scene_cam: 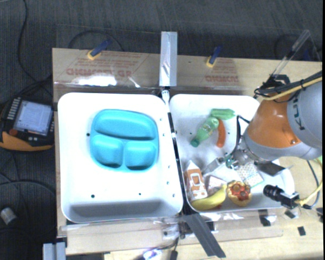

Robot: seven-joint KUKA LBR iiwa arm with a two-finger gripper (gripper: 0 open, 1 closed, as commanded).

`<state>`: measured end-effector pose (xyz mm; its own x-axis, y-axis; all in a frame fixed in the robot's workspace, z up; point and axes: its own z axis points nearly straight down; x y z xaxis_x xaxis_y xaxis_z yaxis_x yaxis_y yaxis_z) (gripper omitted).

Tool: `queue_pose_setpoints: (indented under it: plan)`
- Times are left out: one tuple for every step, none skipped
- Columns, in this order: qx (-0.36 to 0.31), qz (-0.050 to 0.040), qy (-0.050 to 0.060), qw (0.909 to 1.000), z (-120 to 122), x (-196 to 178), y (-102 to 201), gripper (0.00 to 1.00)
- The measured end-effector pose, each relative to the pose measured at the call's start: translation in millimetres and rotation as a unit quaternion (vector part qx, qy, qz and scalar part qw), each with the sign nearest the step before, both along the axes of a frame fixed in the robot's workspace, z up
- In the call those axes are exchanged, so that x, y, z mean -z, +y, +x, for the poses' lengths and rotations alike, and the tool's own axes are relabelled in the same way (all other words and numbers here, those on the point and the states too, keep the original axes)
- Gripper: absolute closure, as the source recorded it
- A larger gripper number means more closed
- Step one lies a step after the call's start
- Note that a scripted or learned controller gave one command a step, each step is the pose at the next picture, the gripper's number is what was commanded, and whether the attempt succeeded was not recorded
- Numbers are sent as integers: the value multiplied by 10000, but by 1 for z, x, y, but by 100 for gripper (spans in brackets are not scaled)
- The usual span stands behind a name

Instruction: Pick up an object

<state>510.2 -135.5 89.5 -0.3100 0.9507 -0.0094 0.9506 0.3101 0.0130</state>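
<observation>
From above, the worktop (292, 69) carries two white bins. The left bin (76, 161) holds a blue three-compartment tray (123, 138) with open white floor all around it. The right bin (179, 112) is crowded: a green bottle (205, 131) and an orange carrot-like piece (220, 132) lie toward the far side; a small orange-and-white carton (194, 181), a banana (210, 200) and a red-and-yellow fruit (239, 193) sit along the near edge. The carton's print is too small to read. Red lettering on the board behind the bins is reversed and illegible. The pincer (231, 161) is low over the bin's middle; its grip cannot be told.
</observation>
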Motion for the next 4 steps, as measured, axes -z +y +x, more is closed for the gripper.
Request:
queue_pose_setpoints:
  plan:
    - [-312, 19, 89, 9995, 87, -83, -11, 0]
    - [151, 6, 35, 9999, 101, 1, -29, 0]
    - [-222, -5, 34, 9997, 133, 1, 17, 0]
    - [506, 25, 25, 9987, 93, 1, -9, 0]
